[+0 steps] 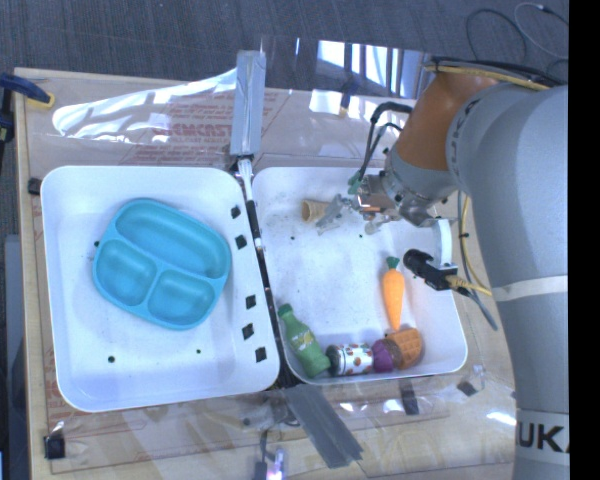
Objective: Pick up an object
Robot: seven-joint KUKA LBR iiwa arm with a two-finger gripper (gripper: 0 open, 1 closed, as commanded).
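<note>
The claw hangs low over the far end of the right bin, its two fingers spread with nothing between them. An ice-cream cone lies just beside its tips, toward the divider. Nearer the camera lie a carrot, a brown piece, a small can and a green bottle, all untouched. The left bin carries a blue divided plate. The step in hand appears to be the approach; the next move likely calls for centring over the cone, then closing.
</note>
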